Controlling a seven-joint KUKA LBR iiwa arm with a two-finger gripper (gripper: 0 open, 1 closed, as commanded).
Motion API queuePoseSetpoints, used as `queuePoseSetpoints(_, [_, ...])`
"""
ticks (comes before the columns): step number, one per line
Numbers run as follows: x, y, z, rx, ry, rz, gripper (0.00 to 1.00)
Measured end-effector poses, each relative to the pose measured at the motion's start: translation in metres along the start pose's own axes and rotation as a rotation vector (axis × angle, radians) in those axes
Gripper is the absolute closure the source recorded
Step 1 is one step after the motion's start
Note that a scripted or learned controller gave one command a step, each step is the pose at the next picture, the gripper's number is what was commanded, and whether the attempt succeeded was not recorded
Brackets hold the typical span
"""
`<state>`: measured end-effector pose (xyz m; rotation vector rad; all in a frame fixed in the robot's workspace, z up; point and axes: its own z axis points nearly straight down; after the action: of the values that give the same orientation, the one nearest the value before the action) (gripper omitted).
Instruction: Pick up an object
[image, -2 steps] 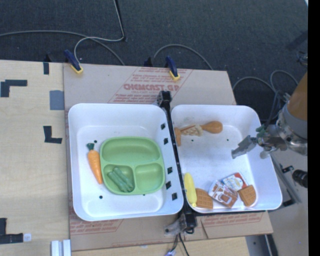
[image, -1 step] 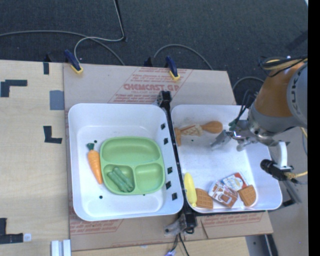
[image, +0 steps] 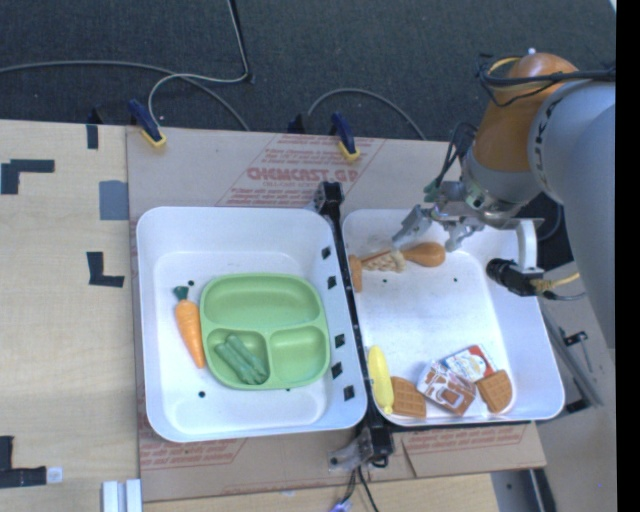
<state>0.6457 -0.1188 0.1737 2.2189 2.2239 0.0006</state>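
The grey two-finger gripper hangs with its fingers spread over the far end of the shallow white right-hand bin, straddling the rounded end of an orange-brown drumstick-shaped toy that lies on the bin floor just below it; nothing is pinched yet. To do this well, I judge it should descend straight until the fingers flank the thick end, close firmly, then lift slowly without grazing the bin's far wall.

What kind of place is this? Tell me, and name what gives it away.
Probably a robotics lab grasping bench, not a kitchen. A grey arm reaches over two white bins clamped onto cardboard, and the food is toys: a carrot and a green divided plate.
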Motion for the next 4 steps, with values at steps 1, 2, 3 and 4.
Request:
queuePoseSetpoints(1, [0.057, 0.02, -0.011, 0.001, 0.0, 0.0, 0.0])
queuePoseSetpoints(2, [0.093, 0.023, -0.01, 0.002, 0.0, 0.0, 0.0])
queuePoseSetpoints(3, [0.094, 0.023, -0.02, 0.002, -0.001, -0.001, 1.0])
queuePoseSetpoints(4, [0.093, 0.022, -0.02, 0.003, -0.001, -0.001, 0.0])
